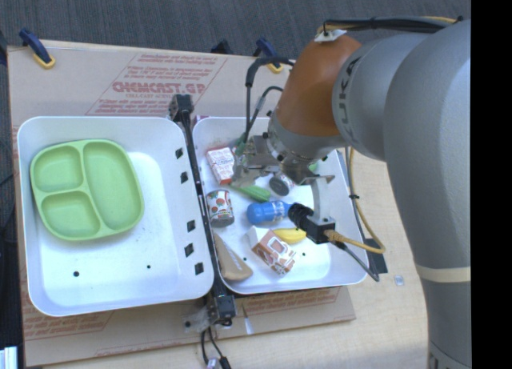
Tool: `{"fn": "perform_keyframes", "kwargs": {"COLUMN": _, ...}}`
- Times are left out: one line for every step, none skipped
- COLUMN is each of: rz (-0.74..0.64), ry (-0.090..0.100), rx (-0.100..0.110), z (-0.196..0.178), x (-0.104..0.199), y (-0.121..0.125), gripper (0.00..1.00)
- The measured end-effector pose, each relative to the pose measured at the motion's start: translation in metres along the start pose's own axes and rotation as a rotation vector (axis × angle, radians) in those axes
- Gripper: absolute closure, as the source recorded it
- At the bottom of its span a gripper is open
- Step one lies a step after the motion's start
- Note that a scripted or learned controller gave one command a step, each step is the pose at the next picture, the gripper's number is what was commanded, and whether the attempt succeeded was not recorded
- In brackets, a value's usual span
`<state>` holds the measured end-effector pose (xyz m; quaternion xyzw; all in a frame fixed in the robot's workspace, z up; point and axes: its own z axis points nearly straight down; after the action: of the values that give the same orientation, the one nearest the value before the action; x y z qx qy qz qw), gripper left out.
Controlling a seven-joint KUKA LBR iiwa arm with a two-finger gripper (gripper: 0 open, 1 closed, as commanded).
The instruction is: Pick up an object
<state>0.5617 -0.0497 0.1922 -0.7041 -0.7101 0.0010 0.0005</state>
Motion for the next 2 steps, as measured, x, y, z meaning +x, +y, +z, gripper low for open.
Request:
{"fn": "perform_keyframes", "kwargs": {"rz": 0.005, "ry": 0.0, "rx": 0.0, "z": -0.025, "x": -0.051, "y": -0.066, "gripper": 1.0}}
{"fn": "perform_keyframes", "kwargs": {"rz": -0.002, "ry": 0.0, "rx": 0.0, "z": -0.035, "x": -0.051, "y": -0.065, "gripper": 1.0}}
